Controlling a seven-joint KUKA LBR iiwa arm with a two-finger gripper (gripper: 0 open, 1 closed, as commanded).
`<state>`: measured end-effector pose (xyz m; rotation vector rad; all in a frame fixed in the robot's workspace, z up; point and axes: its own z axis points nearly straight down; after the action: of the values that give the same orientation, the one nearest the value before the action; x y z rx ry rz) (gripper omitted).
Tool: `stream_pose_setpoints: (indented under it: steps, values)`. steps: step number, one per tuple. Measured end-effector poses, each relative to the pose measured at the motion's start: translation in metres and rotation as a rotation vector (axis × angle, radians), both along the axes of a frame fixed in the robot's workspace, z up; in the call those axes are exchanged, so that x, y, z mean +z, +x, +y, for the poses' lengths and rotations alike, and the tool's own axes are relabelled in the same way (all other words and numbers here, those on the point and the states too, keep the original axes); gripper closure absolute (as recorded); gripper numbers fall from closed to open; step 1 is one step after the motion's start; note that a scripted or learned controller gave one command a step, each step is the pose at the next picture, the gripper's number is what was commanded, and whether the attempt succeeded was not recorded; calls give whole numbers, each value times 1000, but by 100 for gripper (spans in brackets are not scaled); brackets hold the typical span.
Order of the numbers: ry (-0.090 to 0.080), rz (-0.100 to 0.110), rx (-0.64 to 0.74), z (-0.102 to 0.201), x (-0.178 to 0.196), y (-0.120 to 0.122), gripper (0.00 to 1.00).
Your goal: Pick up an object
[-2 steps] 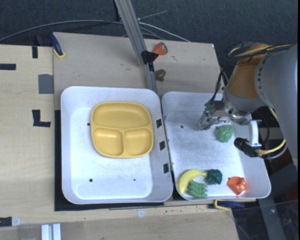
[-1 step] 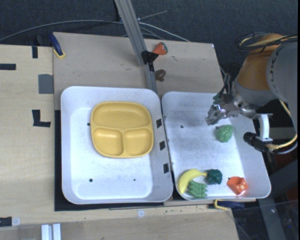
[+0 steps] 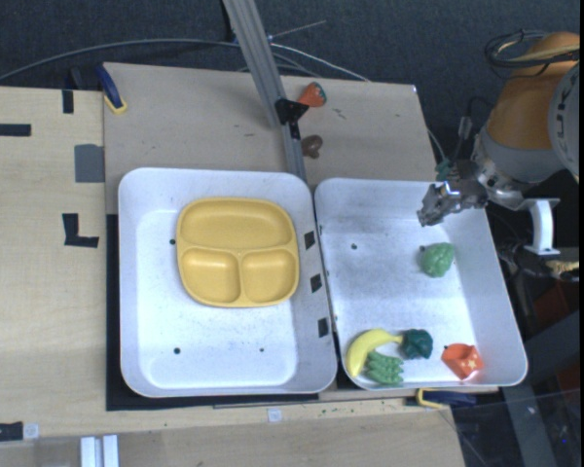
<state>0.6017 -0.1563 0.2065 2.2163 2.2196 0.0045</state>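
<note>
Hovering over the right bin (image 3: 487, 290), the tool (image 3: 434, 208), its finger state indiscernible, risks closing on nothing because the nearest object, a green lump (image 3: 436, 259), lies just beside it, offset toward the front.

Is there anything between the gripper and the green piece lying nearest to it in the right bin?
Nothing visible. The gripper hangs at the right bin's far right part, and the green piece lies just below it in the view, with bare white floor between them. The other toys lie along the near edge.
</note>
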Motion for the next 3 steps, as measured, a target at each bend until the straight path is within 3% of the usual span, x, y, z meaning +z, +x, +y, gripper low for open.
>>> stream_pose_setpoints:
  steps: [1, 2, 3]
  values:
    - [0, 1, 1, 5, 49, 9, 100]
    - [2, 5, 1, 6, 63, 10, 100]
    - [3, 7, 6, 69, 53, 19, 100]
